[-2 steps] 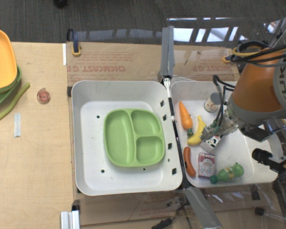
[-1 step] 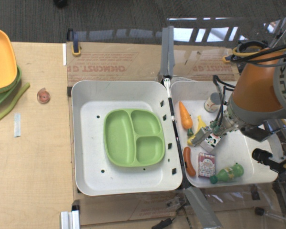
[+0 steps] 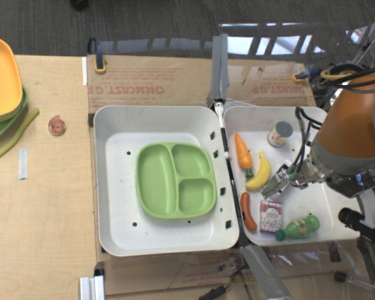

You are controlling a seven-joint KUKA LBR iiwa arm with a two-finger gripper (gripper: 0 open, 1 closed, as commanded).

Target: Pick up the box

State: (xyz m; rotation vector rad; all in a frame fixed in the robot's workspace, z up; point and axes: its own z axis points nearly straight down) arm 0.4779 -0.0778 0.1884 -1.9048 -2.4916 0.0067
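Box (image 3: 270,217) flat in right bin (image 3: 312,114), hemmed by sausage (image 3: 247,211), bottle (image 3: 298,227), banana (image 3: 259,172). Gripper (image 3: 276,186) just above box; fingers' spread not discernible. Green tray (image 3: 175,180) in left bin (image 3: 112,186).

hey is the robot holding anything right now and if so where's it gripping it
Nothing is held. The gripper hangs just above the box, which lies in the right bin.

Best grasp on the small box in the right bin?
Come straight down on the box, which lies flat, and pinch its two long sides. The hot dog to its left and the green bottle to its lower right crowd it, so keep the pincer narrow.
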